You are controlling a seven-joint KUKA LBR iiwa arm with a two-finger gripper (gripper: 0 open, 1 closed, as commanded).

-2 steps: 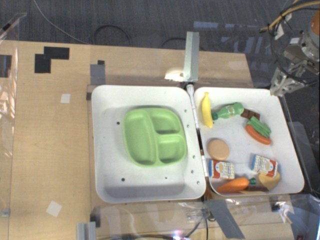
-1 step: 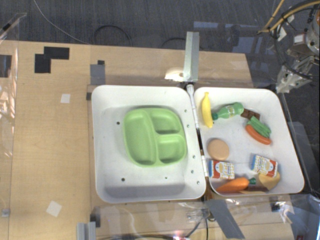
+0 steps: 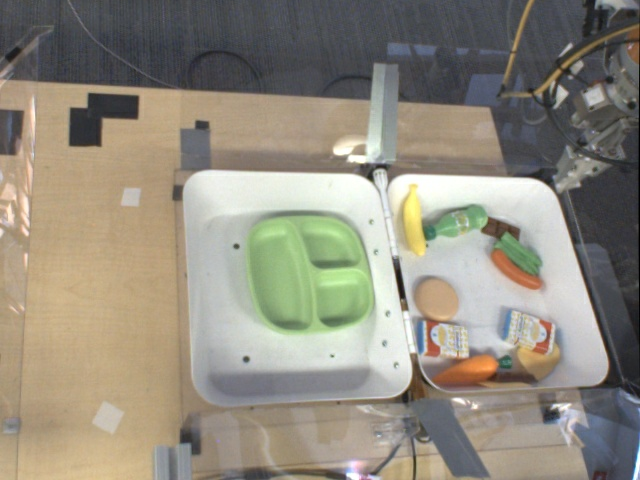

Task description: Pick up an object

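Objects for picking are gathered in the right bin (image 3: 575, 268), within the arm's reach: a smooth yellow banana (image 3: 411, 220), a green bottle (image 3: 457, 222), a round tan bun (image 3: 436, 297), glossy cartons (image 3: 442, 339) and a carrot (image 3: 466, 371). A moulded green divided tray (image 3: 305, 273) is kept in the left bin (image 3: 215, 268). The gripper (image 3: 580, 168) is seen off the bin's upper right corner; whether anything is held cannot be told.

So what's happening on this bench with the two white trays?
A robot arm is meant to pick something up, but right now it sits at the upper right, outside the trays and touching nothing. The left tray holds a green divided plate. The right tray holds toy food: a banana, a green bottle, a round bun, two small cartons and two carrots. Everything there lies untouched.
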